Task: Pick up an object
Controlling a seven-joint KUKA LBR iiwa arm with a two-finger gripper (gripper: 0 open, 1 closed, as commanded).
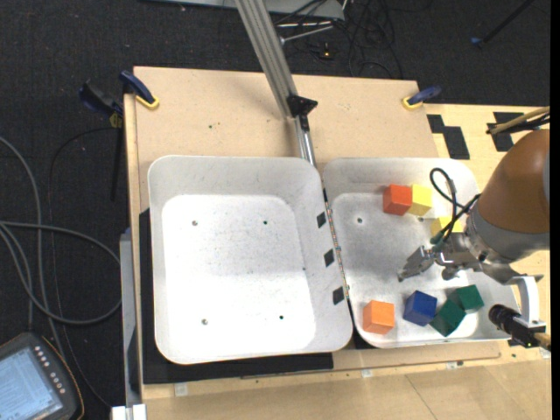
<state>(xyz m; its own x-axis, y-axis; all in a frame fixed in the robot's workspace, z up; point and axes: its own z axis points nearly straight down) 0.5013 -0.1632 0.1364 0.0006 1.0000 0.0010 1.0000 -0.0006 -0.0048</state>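
The right bin [367, 234] holds several small blocks. A red-orange block [397, 199] and a yellow block [422, 200] sit together at its far side. Along the near wall lie an orange block [379, 315], a blue block [421, 307] and two green blocks [468, 297] [448, 318]. My gripper [430, 268] hovers over the bin's right middle, just above the blue block, its fingers spread open with nothing between them. A second yellow piece [441, 228] peeks out beside the wrist, partly hidden.
The left bin [175, 234] lies beside the right one on the wooden bench [227, 112]. A metal pole [273, 59] slants down to the bins' shared far edge. A black cable [444, 191] loops near the wrist.
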